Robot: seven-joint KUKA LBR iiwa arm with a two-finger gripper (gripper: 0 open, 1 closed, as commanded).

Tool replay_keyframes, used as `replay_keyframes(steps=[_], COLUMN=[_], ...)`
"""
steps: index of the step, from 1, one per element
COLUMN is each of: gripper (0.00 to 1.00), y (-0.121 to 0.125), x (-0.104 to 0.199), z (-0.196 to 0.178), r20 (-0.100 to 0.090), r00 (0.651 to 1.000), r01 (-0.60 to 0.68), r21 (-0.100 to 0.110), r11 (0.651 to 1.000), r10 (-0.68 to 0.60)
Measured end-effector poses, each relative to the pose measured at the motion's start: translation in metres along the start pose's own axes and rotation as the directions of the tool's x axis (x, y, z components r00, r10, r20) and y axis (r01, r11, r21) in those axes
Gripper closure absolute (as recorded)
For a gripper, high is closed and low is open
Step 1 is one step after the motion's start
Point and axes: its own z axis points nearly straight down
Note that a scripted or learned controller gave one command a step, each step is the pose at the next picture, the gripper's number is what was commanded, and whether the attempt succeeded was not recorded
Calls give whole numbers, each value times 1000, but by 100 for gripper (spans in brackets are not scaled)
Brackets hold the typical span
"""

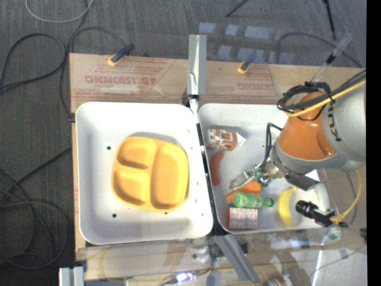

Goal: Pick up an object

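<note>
Hand [253, 176] low in right bin [238, 115], carrot [245, 189] just beneath; grip state unclear.

Glossy yellow plastic tray [152, 173], smooth white plastic bins [89, 219], matt brown cardboard [131, 79] beneath

The left white bin [89, 124] holds a yellow divided tray [152, 173]. In the right white bin [238, 115], near the orange carrot [250, 189], lie a green bottle [250, 201], a yellow banana [286, 207] and an orange-and-white patterned packet [224, 139].
</note>
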Motion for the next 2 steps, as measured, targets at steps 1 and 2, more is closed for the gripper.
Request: replay_keyframes(steps=[1, 2], gripper=[100, 100], y=[1, 43], x=[1, 21], z=[-9, -103], r20=[-4, -7], r00=[1000, 997], r01=[0, -77], r21=[1, 19], r11=[1000, 997], r10=[0, 77])
